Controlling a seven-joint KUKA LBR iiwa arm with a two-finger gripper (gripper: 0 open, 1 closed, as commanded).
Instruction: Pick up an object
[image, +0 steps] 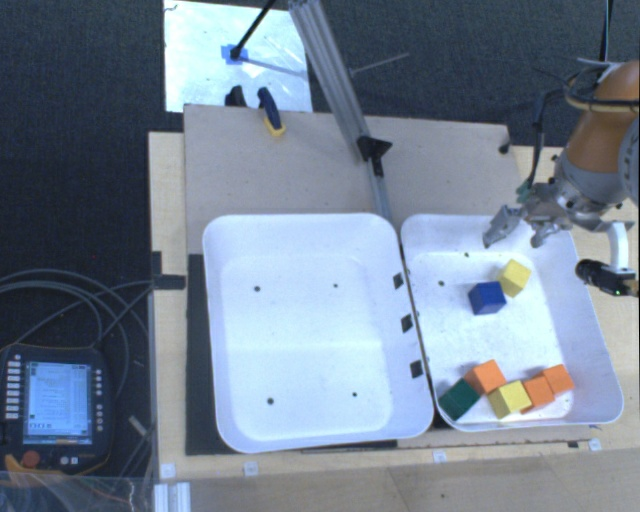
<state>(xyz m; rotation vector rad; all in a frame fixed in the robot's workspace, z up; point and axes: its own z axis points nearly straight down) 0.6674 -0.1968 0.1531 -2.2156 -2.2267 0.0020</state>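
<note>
Camera view: end effector (522, 229) open, empty, above right bin (590, 330); yellow cube (516, 276) just below it, nearest.

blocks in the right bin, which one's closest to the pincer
The yellow block beside the blue block, just below the pincer; the other yellow one lies at the bin's near edge.

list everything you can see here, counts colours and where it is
white bins: 2, white, side by side on the bench
yellow blocks: 2, one mid right bin, one in the near cluster
blue block: 1, mid right bin, beside a yellow block
orange blocks: 3, near edge of right bin
green block: 1, dark green, near-left corner of right bin
handheld controller: 1, dark with lit screen, lower left
clamps: 2, one black, one blue and yellow, far bench edge
arm: 1, grey and orange, right
gripper: 1, open, over far edge of right bin
</note>
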